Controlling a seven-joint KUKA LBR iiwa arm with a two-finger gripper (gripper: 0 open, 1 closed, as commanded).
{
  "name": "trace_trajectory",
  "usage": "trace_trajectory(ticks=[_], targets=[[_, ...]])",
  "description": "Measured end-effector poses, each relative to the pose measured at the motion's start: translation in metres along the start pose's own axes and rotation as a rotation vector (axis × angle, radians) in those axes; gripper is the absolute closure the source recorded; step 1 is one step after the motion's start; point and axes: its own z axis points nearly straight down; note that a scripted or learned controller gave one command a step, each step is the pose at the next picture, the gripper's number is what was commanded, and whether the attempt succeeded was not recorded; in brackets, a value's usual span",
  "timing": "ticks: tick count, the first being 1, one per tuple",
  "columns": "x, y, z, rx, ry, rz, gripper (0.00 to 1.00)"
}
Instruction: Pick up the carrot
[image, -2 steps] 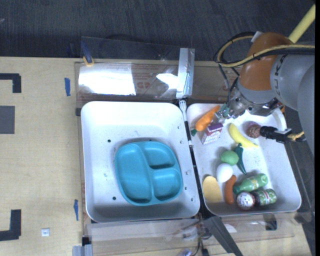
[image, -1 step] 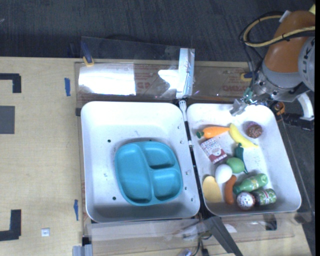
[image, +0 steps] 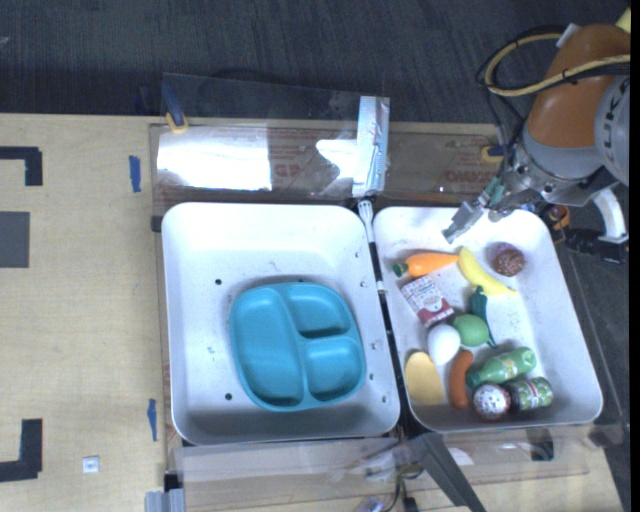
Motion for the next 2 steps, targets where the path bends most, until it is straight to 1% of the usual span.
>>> trace_trajectory(ticks=[1,2], targets=[[0.032,0.003,0.077,-0.001,0.000,0.231,0.00],[0.045,-0.014,0.093,0.002,0.002,0.241,0.00]])
